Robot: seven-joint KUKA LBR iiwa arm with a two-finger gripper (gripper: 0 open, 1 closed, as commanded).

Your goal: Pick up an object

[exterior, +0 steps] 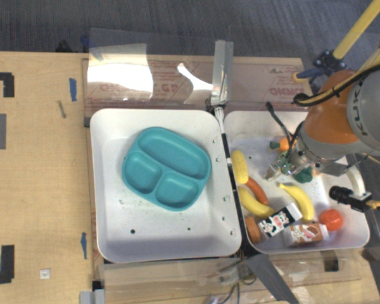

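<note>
Down in the right bin (361, 233) lies a heap of toy food, any piece of which could serve as the thing to pick up: a corn cob (239, 166) stands along the bin's left wall, with a red-orange sausage (257, 190) just beside its lower end and a banana (253, 202) curving below that. A second banana (299, 199) lies near the middle of the bin, a black-and-white carton (277, 223) touches its lower end, and a small bottle with an orange label (304, 233) lies on its side next to the carton. A red tomato (331, 219) sits just right of the bottle, and a brown piece (253, 230) rests at the bin's lower left corner. Over the upper middle of this bin hangs the pincer (292, 167), low among the items and just above the second banana; whether it is open or closed cannot be told, for the wrist hides it. Nothing can be seen held in it. Behind it rises the grey arm with its orange band (329, 116). To the left, the other bin (107, 189) holds a teal divided plate (167, 168), tilted a little. Both bins rest on the bench (38, 189), which is pale wood.
</note>
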